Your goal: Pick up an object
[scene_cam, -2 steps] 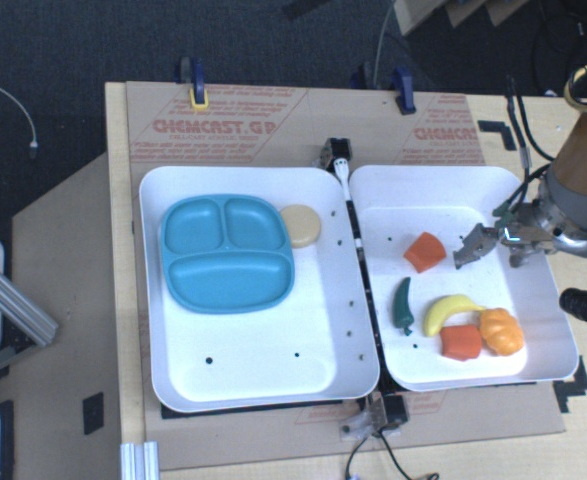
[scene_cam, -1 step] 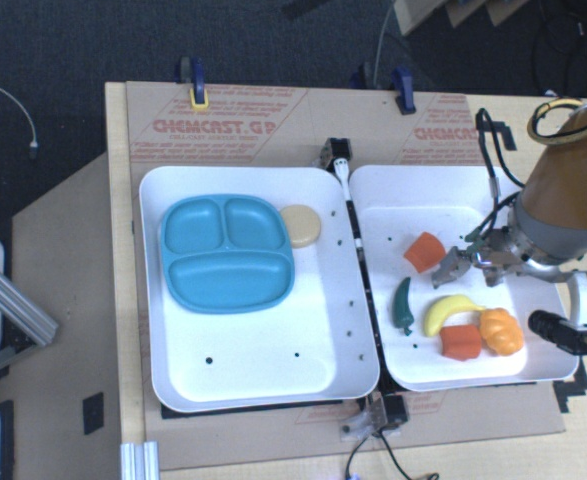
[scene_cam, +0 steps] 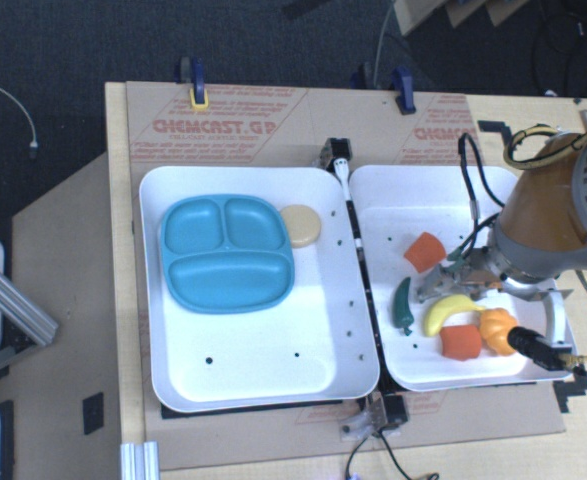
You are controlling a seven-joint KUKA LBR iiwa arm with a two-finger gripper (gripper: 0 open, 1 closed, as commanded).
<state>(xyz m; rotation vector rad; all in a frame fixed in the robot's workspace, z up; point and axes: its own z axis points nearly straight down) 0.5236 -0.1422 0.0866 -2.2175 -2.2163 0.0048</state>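
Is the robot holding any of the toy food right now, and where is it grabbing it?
I cannot tell. The gripper sits low in the right bin, just above the banana, but its own body hides its tip.

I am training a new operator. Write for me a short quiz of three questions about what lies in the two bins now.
1. True or false: the blue divided plate lies in the left bin.
2. Which thing touches the plate's upper right edge?
A. cream round disc
B. banana
C. green pepper
3. Fill in: the pincer is over the ____ bin.

Key: 1 true; 2 A; 3 right.
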